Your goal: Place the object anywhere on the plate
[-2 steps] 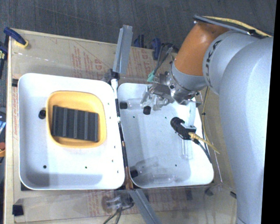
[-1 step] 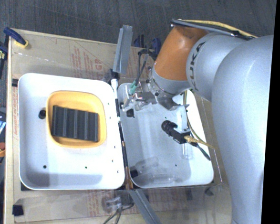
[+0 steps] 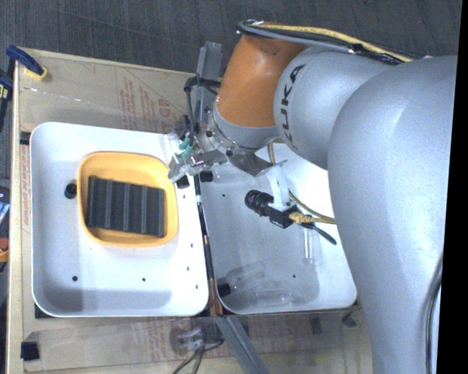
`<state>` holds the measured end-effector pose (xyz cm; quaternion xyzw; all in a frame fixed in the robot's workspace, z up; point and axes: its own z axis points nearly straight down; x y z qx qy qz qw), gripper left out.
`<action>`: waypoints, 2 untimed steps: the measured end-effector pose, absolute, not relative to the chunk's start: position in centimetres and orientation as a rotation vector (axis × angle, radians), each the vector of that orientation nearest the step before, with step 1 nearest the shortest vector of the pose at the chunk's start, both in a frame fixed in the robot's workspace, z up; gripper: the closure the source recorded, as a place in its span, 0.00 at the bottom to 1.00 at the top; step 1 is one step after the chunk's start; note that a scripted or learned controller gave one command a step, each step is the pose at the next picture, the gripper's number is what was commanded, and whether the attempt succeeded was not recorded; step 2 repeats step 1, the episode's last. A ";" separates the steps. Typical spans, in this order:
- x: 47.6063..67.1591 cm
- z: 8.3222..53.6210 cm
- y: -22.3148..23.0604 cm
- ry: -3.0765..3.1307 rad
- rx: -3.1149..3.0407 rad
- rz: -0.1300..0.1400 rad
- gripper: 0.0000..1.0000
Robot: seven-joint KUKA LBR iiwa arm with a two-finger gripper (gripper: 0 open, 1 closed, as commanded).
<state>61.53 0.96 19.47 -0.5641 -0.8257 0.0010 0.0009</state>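
The dark, ribbed rectangular object (image 3: 126, 207) lies flat in the well of the yellow plate (image 3: 124, 165), so I judge the placing done, with only my retreat left to make. My gripper (image 3: 186, 161) hangs by the plate's near corner, above the seam between the left bin (image 3: 43, 289) and the right bin (image 3: 242, 239) — whether it is spread or closed I cannot tell. The plate looks smooth and rounded-square — the object matte, with ridges running across it.

Grey arm (image 3: 366, 127) over right bin (image 3: 322, 296), claw (image 3: 186, 164) near yellow plate (image 3: 129, 203) in left bin (image 3: 44, 273).
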 end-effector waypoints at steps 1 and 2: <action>61.5 19.5 0.9 -2.592 -1.772 0.004 0.00; 61.5 19.5 0.9 -2.592 -1.772 0.004 0.00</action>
